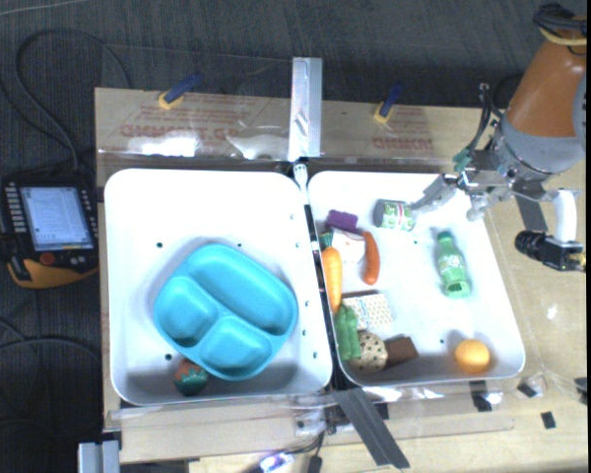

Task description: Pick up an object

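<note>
Nothing is lifted yet: your jaws [465, 187] hover near the small green-labelled can [395, 214], their opening impossible to tell.

KUKA arm [557, 87]: orange band, grey wrist
Dark cables along the wrist, a teal fitting beside them, pale metal pincer [453, 193] at the tip.

The gripper [456, 187] hangs over the upper right corner of the right bin [502, 304], just beside a small green can [395, 214]. That bin also holds a green bottle [452, 262], an orange [472, 354], a carrot [331, 278] and a sausage [371, 255]. The left bin [138, 215] carries a blue divided tray [226, 308].
</note>
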Robot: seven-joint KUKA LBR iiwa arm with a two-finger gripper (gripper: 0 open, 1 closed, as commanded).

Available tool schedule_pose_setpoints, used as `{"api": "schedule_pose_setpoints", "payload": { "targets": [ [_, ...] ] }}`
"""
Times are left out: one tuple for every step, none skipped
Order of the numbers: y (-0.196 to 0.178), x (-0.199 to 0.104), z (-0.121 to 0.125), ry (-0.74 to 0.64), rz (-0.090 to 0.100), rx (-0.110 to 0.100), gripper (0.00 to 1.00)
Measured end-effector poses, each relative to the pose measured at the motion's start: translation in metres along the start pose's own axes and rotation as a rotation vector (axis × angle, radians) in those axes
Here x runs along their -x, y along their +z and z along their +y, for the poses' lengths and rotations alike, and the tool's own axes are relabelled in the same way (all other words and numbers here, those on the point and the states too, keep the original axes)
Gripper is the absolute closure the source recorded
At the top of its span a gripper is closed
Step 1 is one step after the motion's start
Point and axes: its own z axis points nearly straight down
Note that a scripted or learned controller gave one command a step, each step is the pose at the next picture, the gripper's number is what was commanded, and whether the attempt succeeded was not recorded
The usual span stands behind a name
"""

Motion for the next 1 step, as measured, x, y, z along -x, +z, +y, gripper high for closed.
{"api": "schedule_pose_setpoints", "payload": {
  "targets": [
    [0.0638,-0.0023,0.0223,-0.074,-0.002,-0.001,0.00]
  ]
}}
